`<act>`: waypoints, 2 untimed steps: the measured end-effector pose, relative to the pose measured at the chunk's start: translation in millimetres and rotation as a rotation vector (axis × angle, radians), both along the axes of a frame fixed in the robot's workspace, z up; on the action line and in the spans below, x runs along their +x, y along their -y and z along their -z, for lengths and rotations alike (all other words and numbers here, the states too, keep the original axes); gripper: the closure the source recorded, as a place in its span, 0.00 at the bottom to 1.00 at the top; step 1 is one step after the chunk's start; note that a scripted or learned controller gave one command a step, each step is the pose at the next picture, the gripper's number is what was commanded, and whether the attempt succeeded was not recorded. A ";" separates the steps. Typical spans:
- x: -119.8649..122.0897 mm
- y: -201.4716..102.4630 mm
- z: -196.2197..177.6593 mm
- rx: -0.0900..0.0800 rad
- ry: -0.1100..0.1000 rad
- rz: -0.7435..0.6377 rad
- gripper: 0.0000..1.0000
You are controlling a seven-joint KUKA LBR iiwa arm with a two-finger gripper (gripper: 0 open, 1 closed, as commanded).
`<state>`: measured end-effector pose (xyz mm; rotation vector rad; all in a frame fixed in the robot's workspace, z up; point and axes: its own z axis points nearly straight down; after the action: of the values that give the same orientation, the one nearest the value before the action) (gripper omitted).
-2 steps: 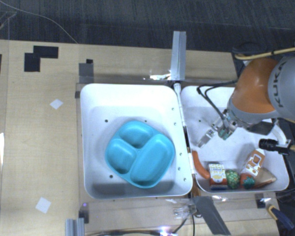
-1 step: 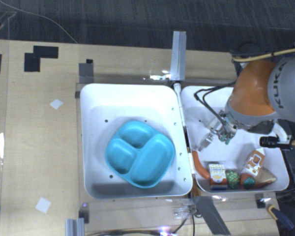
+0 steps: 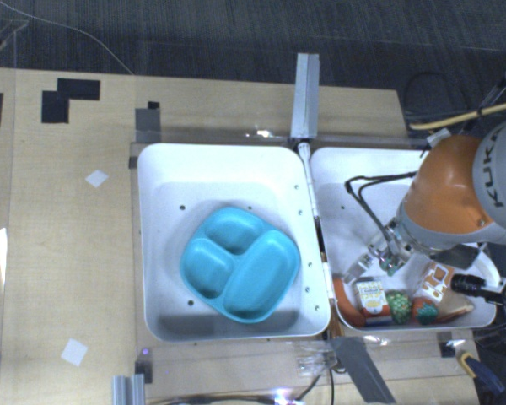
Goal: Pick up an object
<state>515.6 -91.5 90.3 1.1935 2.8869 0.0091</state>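
A: Right, entry for this moment. Where is your claw?

B: My claw [image 3: 386,258] is low inside the right bin [image 3: 337,192], near its middle, reaching in from the right. My wrist with the orange band [image 3: 447,188] hangs over the bin's right half and hides much of it.

A: Released or clenched?

B: I cannot tell. The tip is small and partly lost under my own wrist, and no object is visible in it.

A: Where are the objects to pick?

B: Clustered along the near wall of the right bin. From left: an orange-red piece [image 3: 347,297] against the near left corner, a small white packet with print [image 3: 370,294] lying over it, a green object [image 3: 398,304] just beside the packet, then an orange and teal object [image 3: 425,312]. A white carton with orange print [image 3: 435,282] sits just behind those, and a tan flat piece [image 3: 462,310] lies at the right end. My claw is just behind the packet; contact cannot be judged.

A: And the left bin?

B: 1 item: a blue divided plate [image 3: 240,263] with 3 compartments, lying near the centre, tilted toward the near right.

A: Surroundings?

B: 2 white bins side by side on the pale wooden tabletop [image 3: 59,251]. A black cable [image 3: 367,197] loops across the right bin's floor toward my wrist.
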 end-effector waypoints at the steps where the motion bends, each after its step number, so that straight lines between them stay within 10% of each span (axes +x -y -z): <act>1: 39.0 43.0 -84.0 0.003 -0.013 0.239 0.00; 2: -17.0 88.1 -34.6 0.004 -0.014 0.315 0.00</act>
<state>498.7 -179.6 124.9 1.6385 2.6757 0.0018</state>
